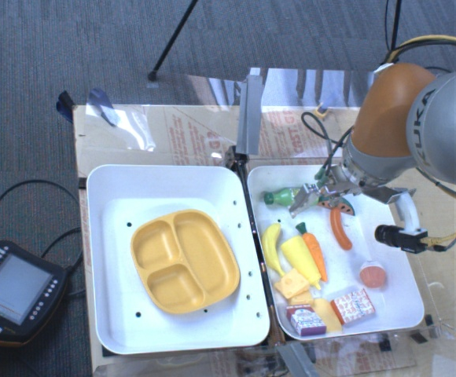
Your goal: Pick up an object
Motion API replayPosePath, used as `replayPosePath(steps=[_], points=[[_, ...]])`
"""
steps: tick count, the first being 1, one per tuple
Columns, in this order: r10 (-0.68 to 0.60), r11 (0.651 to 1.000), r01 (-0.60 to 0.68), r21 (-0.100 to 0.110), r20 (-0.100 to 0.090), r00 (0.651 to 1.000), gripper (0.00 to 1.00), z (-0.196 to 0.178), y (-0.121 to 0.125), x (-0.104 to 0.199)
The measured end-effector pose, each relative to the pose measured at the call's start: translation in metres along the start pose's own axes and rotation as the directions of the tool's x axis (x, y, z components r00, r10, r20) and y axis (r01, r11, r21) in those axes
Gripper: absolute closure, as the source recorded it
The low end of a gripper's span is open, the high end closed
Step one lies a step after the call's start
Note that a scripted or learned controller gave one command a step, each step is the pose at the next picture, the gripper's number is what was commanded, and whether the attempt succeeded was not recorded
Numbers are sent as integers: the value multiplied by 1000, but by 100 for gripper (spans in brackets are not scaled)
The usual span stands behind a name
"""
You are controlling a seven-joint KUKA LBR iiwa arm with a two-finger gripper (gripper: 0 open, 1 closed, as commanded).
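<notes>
Left bin (102, 210): you see a yellow three-compartment plastic plate (184, 261) lying at its middle.
Right bin (405, 293): you have a green bottle (281, 197) near the far-left corner, a yellow banana (271, 247), yellow corn cob (300, 258) and orange carrot (314, 251) side by side mid-left, a red sausage (340, 228) right of them.
Tool (320, 195): low over the bin's far edge, just beside the bottle; whether it is spread, you cannot tell.

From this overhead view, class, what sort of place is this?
Probably a robotics lab: a grey-and-orange robot arm reaches over two white bins, a control pendant lies on grey carpet, and toy food fills one bin.
</notes>
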State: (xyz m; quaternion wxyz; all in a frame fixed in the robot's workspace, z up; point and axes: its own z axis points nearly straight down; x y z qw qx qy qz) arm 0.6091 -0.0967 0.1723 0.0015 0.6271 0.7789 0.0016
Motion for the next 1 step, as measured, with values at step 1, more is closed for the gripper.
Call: replayPosePath(steps=[1], points=[[72, 997, -72, 14, -4, 997, 0, 88, -76, 4]])
